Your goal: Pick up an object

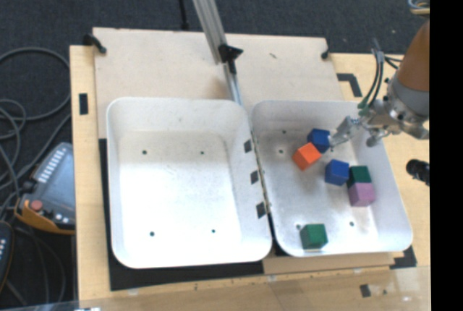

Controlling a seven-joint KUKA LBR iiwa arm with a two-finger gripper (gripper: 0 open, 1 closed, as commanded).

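Note:
Several small blocks lie in the right bin (289,121). A blue block (318,138) touches an orange block (307,155) near the bin's middle. A second blue block (336,172), a dark green block (359,174) and a purple block (362,193) cluster to the right. A green block (313,236) sits alone near the front rim. My gripper (358,134) hangs over the right bin's far right part, open, with nothing between its fingers. Its left finger (341,131) ends just right of the first blue block.
The left bin (181,179) lies beside the right one, sharing a middle rim. A slanted aluminium post (206,6) rises behind the bins. Cables and a pendant (51,186) lie on the floor at the left.

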